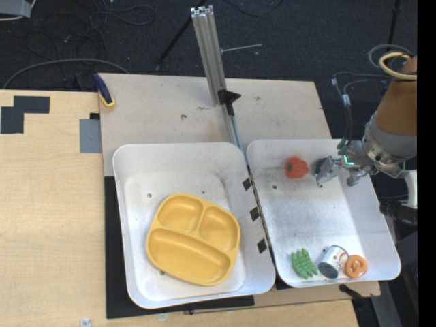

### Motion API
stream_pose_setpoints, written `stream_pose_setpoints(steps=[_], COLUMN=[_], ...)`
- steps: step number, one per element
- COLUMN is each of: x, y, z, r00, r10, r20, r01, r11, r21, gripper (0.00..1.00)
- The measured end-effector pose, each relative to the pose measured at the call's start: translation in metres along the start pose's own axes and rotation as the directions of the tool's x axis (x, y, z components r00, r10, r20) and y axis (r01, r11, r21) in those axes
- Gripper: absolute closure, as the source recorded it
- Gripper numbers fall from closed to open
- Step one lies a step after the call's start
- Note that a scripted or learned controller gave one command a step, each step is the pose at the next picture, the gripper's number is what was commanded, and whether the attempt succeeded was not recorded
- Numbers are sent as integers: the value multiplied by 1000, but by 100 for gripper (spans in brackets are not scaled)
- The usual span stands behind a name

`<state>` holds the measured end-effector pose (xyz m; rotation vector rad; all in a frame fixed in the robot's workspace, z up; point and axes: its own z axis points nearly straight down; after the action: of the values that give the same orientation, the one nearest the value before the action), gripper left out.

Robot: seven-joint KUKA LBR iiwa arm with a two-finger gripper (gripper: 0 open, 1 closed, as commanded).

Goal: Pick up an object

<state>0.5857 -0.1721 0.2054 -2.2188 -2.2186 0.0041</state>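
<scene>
In the right bin (320, 213) a small red tomato-like object (296, 168) lies near the far edge. My gripper (335, 172) hangs just to its right, low over the bin, fingers spread open with nothing between them. At the bin's near right corner lie a green leafy piece (302, 263), a silver can (331, 261) on its side and an orange ring-shaped piece (355, 266).
The left bin (133, 176) bears a yellow divided plate (194, 238). A metal post (211, 53) rises behind the bins. Black clips (253, 213) sit on the rim between the two bins. Cables hang beside the arm at the right.
</scene>
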Motion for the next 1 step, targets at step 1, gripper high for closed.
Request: stream_pose_setpoints(steps=[1], x=[0], y=[1], z=[-1], r00=[1000], r10=[0], r20=[1], r01=[0], r11=[1000], r21=[-3], gripper=[0])
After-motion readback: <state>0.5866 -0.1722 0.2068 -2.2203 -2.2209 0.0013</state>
